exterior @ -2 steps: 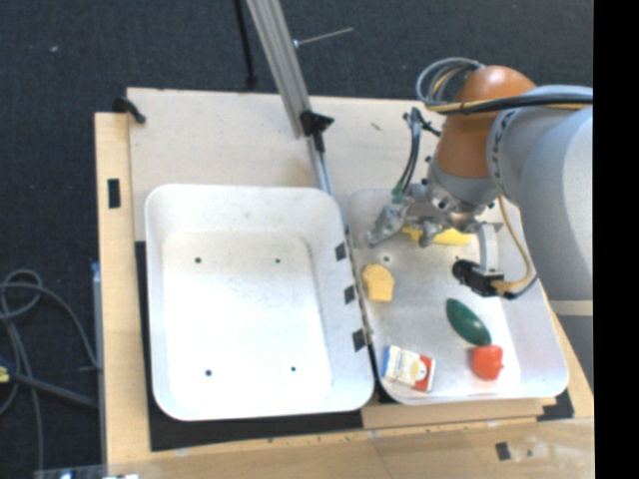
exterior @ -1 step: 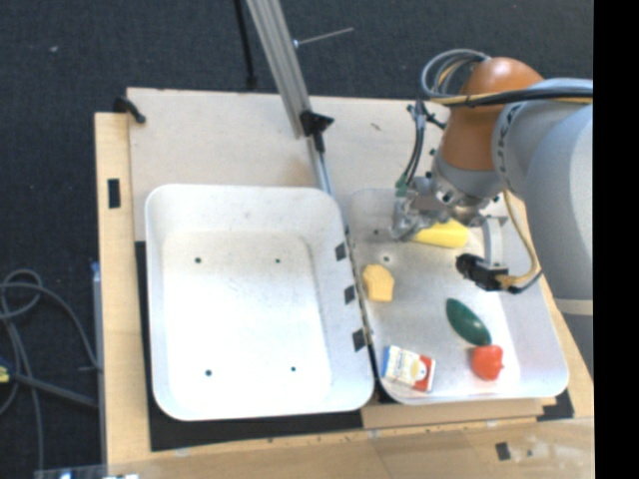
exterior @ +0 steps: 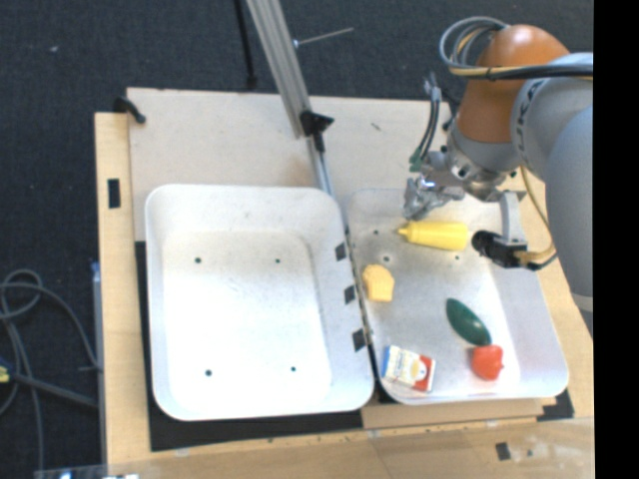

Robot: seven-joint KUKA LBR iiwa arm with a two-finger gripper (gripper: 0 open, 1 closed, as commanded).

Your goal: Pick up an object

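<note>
While the big grey arm (exterior: 544, 118) reaches in from the right, with its orange band (exterior: 509, 78) up high, it hangs over the far end of the right bin (exterior: 529, 307). The bench (exterior: 220, 138) is a pale board, and it holds two white bins side by side. The left bin (exterior: 250, 297) is the wider one, with a few small dark dots on its floor. A grey metal pole (exterior: 285, 68) slants up from between the bins toward the top of the view. Some loose cables (exterior: 40, 327) lie on the dark floor at the left. The claw (exterior: 424, 196) is at the end of the arm, low over the far part of the right bin, just above and left of a yellow bottle (exterior: 436, 235). It is too small and blurry here to tell how far apart its tips are, and nothing can be seen held in it. The yellow bottle lies on its side near the far wall. A dark green thing (exterior: 467, 320) lies near the middle. A yellow block (exterior: 377, 283) sits close to the left wall. A small red and white box (exterior: 408, 368) rests at the near left corner. A little red thing (exterior: 487, 361) sits just beside the green one, toward the near edge.
</note>
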